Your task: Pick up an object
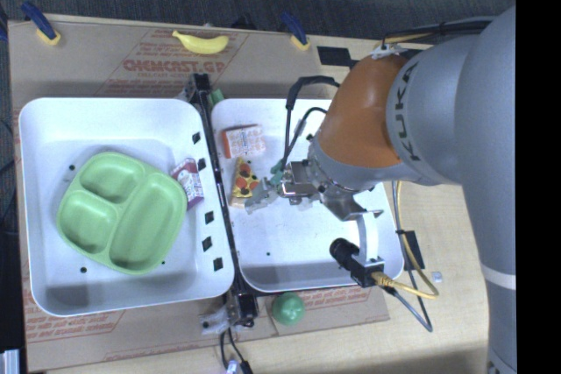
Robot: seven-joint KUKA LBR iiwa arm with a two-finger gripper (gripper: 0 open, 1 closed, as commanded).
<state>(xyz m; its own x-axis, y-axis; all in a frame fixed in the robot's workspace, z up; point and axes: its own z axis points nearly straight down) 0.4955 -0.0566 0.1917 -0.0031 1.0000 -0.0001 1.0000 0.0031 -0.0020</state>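
Note:
My gripper reaches down into the left part of the right bin, under the grey arm with its orange band. Its tip is right beside a small yellow, red and green object, touching or nearly touching that object's right side. An orange and white packet lies just behind them, near the bin's back left corner. In the left bin rests a light green divided plate, with a dark red wrapper at its right edge.
A yellow banana lies on the cardboard behind the bins. A green ball sits on the cardboard in front of the right bin. Blue clamps hold the cardboard's back edge. Cables and a black fitting hang over the right bin's front right.

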